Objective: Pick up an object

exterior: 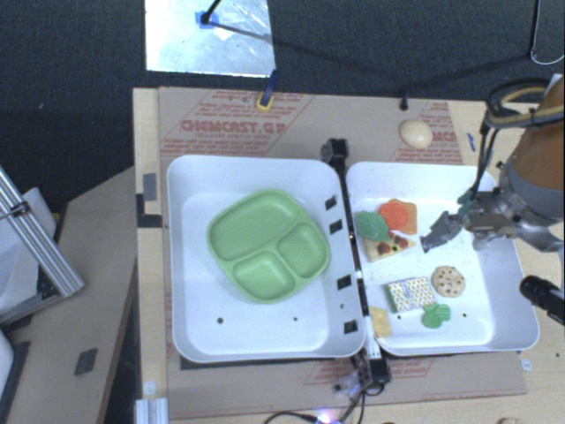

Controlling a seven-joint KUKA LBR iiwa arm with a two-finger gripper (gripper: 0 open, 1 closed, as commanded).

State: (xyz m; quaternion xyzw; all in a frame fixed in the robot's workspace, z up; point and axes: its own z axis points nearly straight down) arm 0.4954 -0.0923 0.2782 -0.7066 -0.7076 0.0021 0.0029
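The bins (185, 263) were white. A pale green tray (267, 245) lay in the left one. In the right were an orange piece (400, 214), a green leaf (372, 226), a tan brown-spotted cookie (448, 281), a checkered block (410, 293) and a yellow bit (380, 322).

Robot arm (536, 162), entering at the right edge. The upper visible section is a rounded casing with an orange-brown band; below it sits a light grey, smooth, curved shell. Dark cables (503, 104) loop beside the casing near the top, and one thin dark cable runs down along the arm's left side. A small blue mark appears on that cable line. The wrist narrows into a grey metallic block, from which the end effector (439, 234) extends as a dark grey, angular piece with a duller, mottled finish. A separate black cylindrical part (543, 296) projects at the lower right, beneath the grey shell.
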